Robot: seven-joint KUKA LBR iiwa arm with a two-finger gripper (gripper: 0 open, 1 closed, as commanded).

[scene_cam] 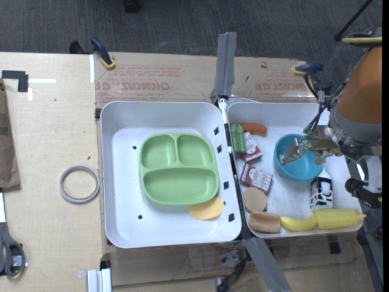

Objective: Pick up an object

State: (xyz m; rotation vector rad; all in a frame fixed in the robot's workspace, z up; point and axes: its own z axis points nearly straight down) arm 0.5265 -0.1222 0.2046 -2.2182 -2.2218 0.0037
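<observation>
Gripper (296, 151) over blue bowl (298, 164) in right bin (276, 113); finger state cannot be told. Green divided plate (179, 169) in left bin (115, 181). Banana (299, 223) at right bin's near edge.

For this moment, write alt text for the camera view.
The arm's claw hangs over a blue bowl in the right bin, among toy food and small cartons. The left bin holds a green divided plate.
</observation>
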